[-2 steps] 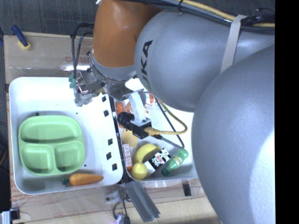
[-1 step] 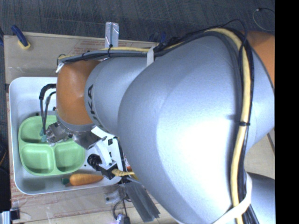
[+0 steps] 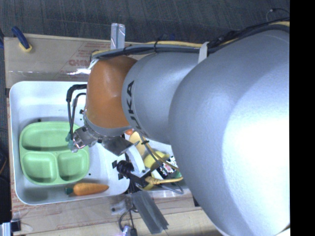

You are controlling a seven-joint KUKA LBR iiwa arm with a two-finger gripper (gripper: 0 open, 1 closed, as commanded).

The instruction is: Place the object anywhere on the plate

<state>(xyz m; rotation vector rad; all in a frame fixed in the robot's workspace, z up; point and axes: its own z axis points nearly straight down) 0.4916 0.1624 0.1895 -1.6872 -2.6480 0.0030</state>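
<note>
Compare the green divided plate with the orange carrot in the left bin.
The green three-compartment plastic plate is wide, flat and pale green; the orange carrot with a green stem end is slim, tapered and bright orange. The plate fills much of the bin's left side, while the carrot lies lengthwise along the bin's near edge, beside the plate, not on it. Both rest in the same shallow white bin.

One green three-compartment plastic plate point(image 3: 49, 154). One orange carrot with a green stem end point(image 3: 88, 189). One shallow white bin point(image 3: 29, 92) in clear sight. One blue-and-yellow clamp point(image 3: 21, 39). One grey arm with an orange band point(image 3: 106, 95).
</note>
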